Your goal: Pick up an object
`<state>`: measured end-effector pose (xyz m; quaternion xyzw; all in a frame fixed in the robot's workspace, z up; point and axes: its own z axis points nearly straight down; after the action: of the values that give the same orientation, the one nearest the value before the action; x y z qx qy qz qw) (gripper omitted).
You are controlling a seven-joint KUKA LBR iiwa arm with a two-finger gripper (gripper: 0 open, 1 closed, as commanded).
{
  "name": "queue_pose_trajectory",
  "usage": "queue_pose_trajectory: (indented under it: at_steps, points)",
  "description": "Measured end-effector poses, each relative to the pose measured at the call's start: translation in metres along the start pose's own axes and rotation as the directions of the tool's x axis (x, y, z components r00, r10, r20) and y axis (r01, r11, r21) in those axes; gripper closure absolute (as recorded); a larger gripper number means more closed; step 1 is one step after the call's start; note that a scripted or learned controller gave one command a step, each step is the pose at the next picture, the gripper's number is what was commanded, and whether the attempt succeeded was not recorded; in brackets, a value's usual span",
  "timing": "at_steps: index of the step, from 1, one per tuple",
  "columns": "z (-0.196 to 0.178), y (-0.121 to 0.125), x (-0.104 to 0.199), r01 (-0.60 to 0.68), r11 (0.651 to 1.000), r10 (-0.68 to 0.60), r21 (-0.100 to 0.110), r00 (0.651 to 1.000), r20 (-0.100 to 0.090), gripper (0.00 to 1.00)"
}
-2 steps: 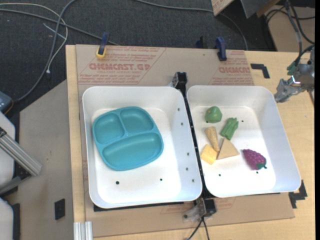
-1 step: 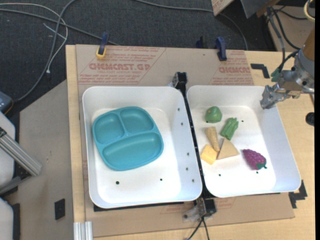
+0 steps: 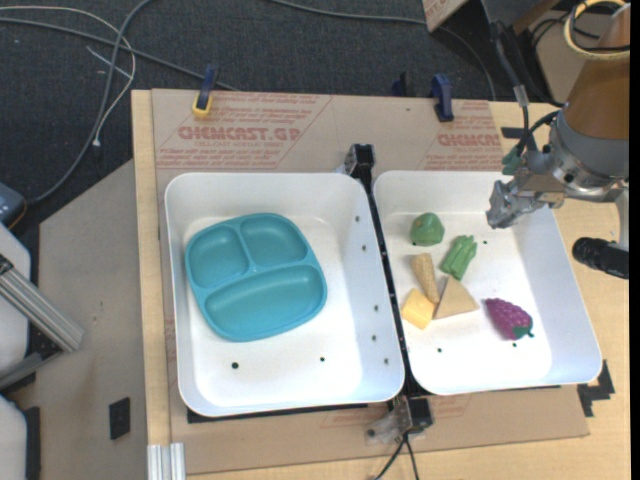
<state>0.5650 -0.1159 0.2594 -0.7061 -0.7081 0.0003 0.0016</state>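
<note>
Near edge of right bin [image 3: 570, 358]: purple grapes [image 3: 508, 317], w/ yellow block [image 3: 418, 309] and tan wedge [image 3: 455, 299] touching, left of them. Behind: tan cone [image 3: 425, 271], green ridged veg [image 3: 459, 256], round green piece [image 3: 427, 229]. Left bin [image 3: 190, 268] has teal divided plate [image 3: 256, 274]. Gripper [image 3: 503, 211] over right bin's far right part, right of the green items, apart from all, nothing in it; open or closed, can't tell.

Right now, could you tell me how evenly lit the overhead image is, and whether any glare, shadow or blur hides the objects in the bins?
Camera view: soft, even light; the right bin is bright but not blown out. Camera view: faint shadows beside the teal tray and the purple grapes. Camera view: the toys are sharp; the gripper is slightly blurred, so its state is unclear.
</note>
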Motion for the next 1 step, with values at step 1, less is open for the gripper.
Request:
queue_pose_trajectory:
  at_steps: [1]
  points:
    - [-0.0046,-0.0049,0.0543,0.001,1.000,-0.001,-0.001,1.000,0.000,1.00]
